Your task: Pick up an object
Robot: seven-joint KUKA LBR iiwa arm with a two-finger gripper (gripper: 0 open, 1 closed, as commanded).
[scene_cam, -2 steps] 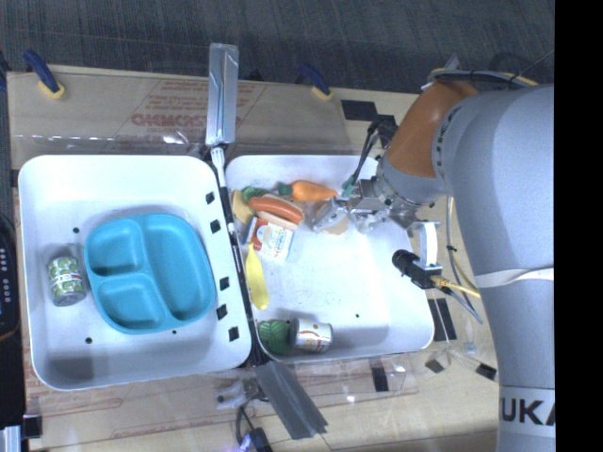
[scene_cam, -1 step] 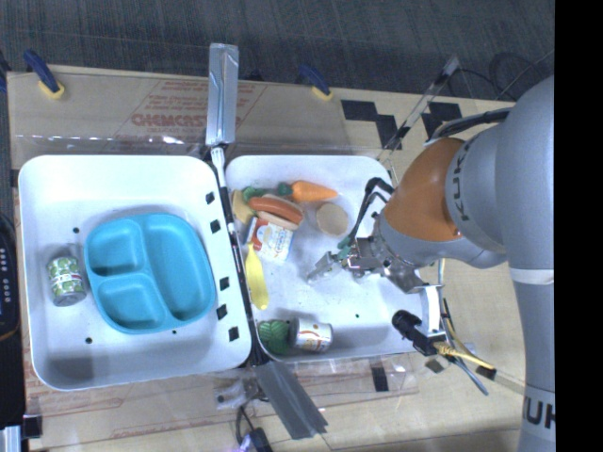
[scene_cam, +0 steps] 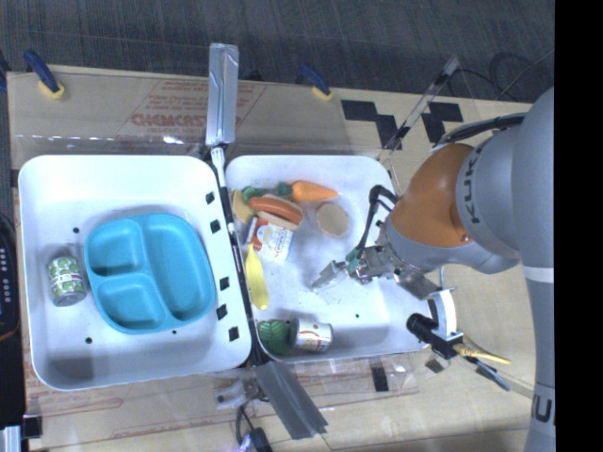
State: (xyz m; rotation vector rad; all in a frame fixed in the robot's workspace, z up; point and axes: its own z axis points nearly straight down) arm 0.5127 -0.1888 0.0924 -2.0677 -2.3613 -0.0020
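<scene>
Pincer [scene_cam: 330, 273] spread, holding nothing, low over bare floor of the right bin [scene_cam: 367, 320]. Nearest objects: biscuit [scene_cam: 332, 219] behind, can [scene_cam: 306, 335] in front. Centre over one before closing.

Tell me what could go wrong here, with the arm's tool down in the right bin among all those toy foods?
The tool sits over bare bin floor, apart from the round tan piece and the can, so it may close on nothing. The carrot, hot dog and packet lie packed together; a grab there could catch two or push them aside. The banana hugs the bin wall, leaving little room.
</scene>
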